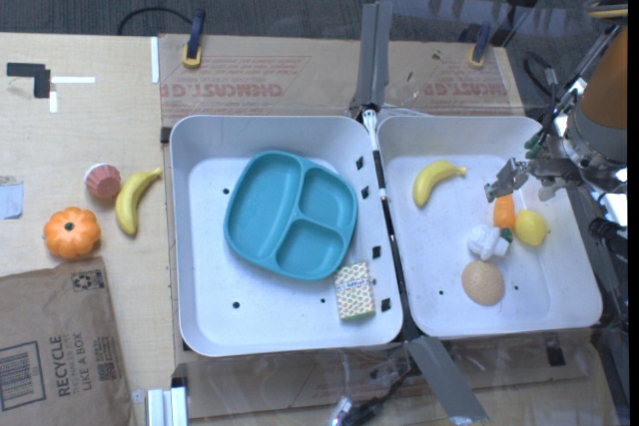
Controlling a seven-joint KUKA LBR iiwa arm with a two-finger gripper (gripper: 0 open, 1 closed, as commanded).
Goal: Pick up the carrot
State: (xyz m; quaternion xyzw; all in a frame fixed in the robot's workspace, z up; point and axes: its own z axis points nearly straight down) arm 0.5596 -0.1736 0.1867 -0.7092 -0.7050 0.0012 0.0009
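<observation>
The carrot [504,212] is a short orange piece lying in the right bin [439,314], near its right side. It touches a yellow lemon [531,227] on its right and a white item [487,241] below it. My gripper [507,181] hangs just above the carrot's upper end, coming in from the right. It is open with nothing between its fingers. The carrot rests on the bin floor.
A banana [436,180] lies upper left in the right bin and a tan round item [483,282] lower down. The left bin [200,314] holds a blue divided plate [291,213] and a small box [354,291]. A pumpkin [72,233], another banana [135,200] and a cupcake [103,182] sit on the bench to the left.
</observation>
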